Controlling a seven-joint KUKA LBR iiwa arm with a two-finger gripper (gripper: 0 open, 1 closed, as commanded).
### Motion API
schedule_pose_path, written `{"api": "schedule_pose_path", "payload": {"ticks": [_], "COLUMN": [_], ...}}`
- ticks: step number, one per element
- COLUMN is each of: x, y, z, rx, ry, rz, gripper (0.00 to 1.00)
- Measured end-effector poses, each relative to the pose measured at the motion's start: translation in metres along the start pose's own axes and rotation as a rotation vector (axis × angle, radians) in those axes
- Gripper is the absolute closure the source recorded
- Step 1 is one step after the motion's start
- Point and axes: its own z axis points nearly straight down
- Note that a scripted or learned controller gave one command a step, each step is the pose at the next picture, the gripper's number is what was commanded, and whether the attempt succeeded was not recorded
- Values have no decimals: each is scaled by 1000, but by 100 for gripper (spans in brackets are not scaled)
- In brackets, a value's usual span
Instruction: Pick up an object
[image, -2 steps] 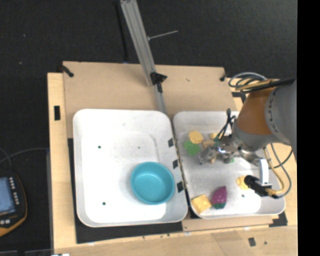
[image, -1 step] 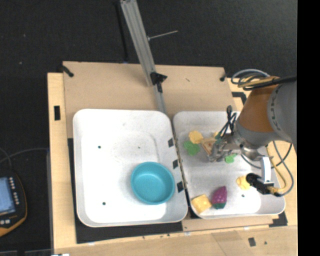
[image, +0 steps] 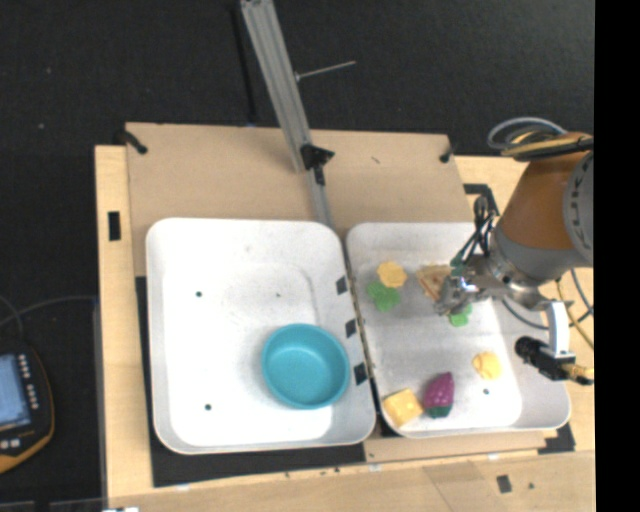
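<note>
Gripper low in the right bin

Gripper (image: 459, 297) sits over the right bin (image: 500, 420), near its far edge, just above a small green piece (image: 460, 318). Whether its jaws are spread or pinching, I cannot tell. A blue bowl (image: 304, 365) lies in the left bin (image: 200, 260), near its front right corner.

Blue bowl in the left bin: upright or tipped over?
Upright: the blue bowl shows its round open rim and inside facing up, resting in the left bin.

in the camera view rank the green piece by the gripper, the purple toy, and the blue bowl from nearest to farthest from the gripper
From the gripper:
1. small green piece, just below it in the right bin
2. purple toy, near that bin's front edge
3. blue bowl, across the divide in the left bin
</note>
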Motion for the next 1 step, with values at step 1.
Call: {"api": "schedule_pose_path", "payload": {"ticks": [1], "x": [-2], "y": [1], "z": [-43], "rx": [-5], "ry": [-1], "rz": [-6], "gripper": [100]}}
